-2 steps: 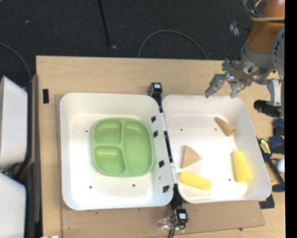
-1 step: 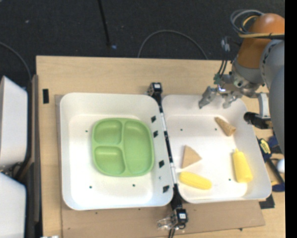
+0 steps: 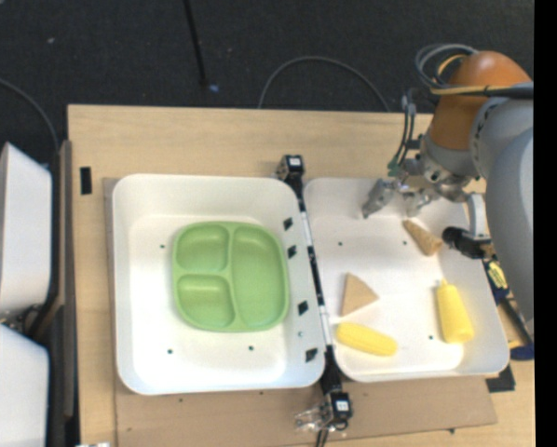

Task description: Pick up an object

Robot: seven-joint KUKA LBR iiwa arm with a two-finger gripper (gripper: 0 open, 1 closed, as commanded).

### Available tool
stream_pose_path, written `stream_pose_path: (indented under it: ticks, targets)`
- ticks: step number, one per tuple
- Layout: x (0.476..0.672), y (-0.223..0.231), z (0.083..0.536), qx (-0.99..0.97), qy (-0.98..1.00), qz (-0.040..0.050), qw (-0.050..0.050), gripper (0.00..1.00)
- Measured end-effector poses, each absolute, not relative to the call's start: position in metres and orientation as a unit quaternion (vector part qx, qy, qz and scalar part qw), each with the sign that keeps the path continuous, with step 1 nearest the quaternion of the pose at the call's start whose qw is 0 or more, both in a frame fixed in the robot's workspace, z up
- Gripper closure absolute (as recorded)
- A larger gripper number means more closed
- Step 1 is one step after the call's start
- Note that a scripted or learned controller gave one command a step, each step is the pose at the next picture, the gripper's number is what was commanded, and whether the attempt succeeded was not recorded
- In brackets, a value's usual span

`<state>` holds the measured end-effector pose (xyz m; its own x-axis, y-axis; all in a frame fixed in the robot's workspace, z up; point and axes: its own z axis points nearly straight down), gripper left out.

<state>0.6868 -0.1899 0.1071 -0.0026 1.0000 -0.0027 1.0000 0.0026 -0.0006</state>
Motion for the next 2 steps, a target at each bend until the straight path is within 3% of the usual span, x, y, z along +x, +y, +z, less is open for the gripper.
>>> stream_pose_path:
  ticks: [1, 2]
  targets:
    - [0.688, -0.191, 0.122, 0.706, 0.708, -0.0005, 0.005, 1.0]
    - [0.686, -0.194, 0.167, 0.707, 0.707, 0.0014, 0.003, 1.0]
